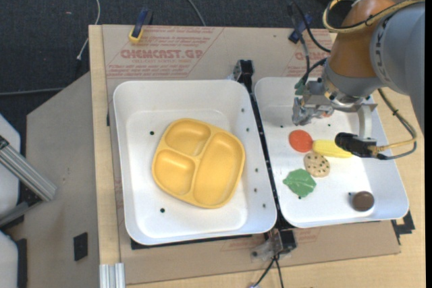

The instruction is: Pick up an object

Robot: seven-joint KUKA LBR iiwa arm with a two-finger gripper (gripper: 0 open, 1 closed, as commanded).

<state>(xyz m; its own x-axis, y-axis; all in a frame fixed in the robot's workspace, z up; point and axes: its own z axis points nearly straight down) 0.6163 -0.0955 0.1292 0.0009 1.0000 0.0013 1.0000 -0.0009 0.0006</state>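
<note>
Red disc lies below gripper, fingers indistinct.

Yellow plate; green leaf; speckled cookie

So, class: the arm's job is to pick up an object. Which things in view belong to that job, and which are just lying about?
Belong to the job:
pincer, above the right bin
orange-red disc
yellow piece
cookie
green leaf
brown ball

Lying about:
yellow divided plate in the left bin
blue clip on the cardboard
</note>
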